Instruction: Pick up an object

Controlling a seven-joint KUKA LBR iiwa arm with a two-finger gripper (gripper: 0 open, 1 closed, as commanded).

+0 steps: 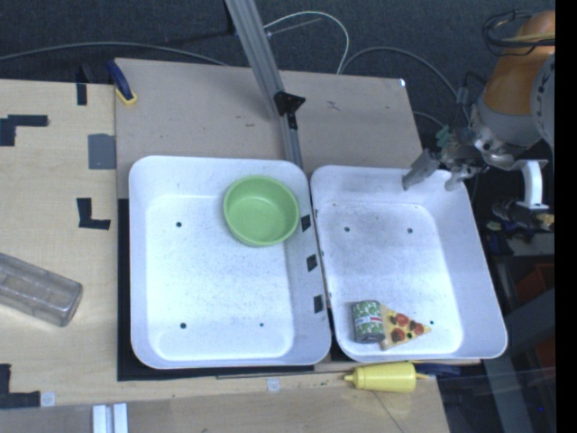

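The bench (54,179) is light wood, with dark floor behind it, and two white bins sit on it side by side.

I have to pick something up. The nearest things to me are in the right bin (451,269), down in its near corner. There is a small green can (367,320) lying on its side, and a toy pizza slice (404,327) touching it. The can is short and round, with a white and red label. The pizza slice is flat and yellow with red dots, and its point sticks out to the right.

My end effector (435,168) hangs over the far edge of the same bin, at the top right corner. So the can and the pizza lie toward the front of the bench from me, and a little to the left in the picture. I would have to travel almost the whole way along the bin to get there. I think the can is the easier one to grab, because the pizza is so flat.

I cannot tell what my end effector is doing. It is small and blurry here.

In the left bin (153,269) there is a green bowl (261,209), sitting upright near the top right corner, farther from me. A yellow bottle (386,377) lies on the bench just in front of the right bin. A clear plastic tube (36,289) lies far left.
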